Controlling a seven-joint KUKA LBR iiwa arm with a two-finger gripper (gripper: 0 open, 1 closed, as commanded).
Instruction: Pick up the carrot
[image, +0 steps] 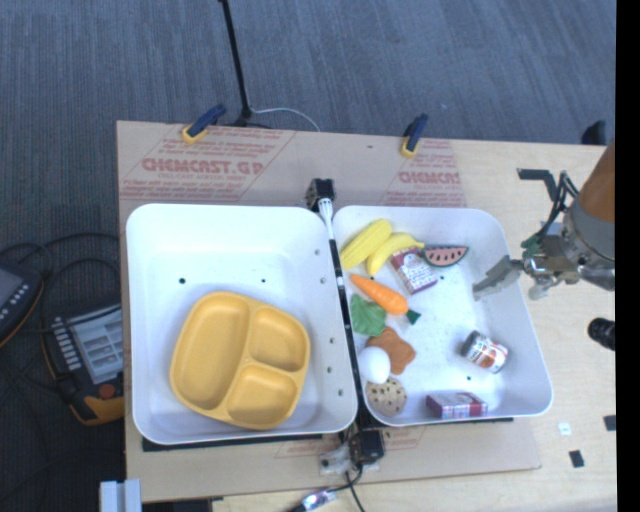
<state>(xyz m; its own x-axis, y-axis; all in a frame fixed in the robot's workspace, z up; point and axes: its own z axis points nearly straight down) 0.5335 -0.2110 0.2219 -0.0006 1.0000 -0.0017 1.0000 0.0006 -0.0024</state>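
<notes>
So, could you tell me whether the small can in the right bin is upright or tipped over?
Tipped over: the can lies on its side on the right bin's floor, one round end showing.

The bench (200, 170) is a light brown board with red printed letters on its far part, and it stands on a dark grey carpet (100, 60). Two white bins lie directly on it, side by side and touching along their inner edges. The left bin (160, 240) is nearer to the left edge of the board, and the right bin (520, 350) is beside it. Two clamps with yellow and blue parts grip the far edge, one (203, 122) at the left and one (412, 134) near the middle. Some small dark marks (590, 440) are on the right near corner.
</notes>
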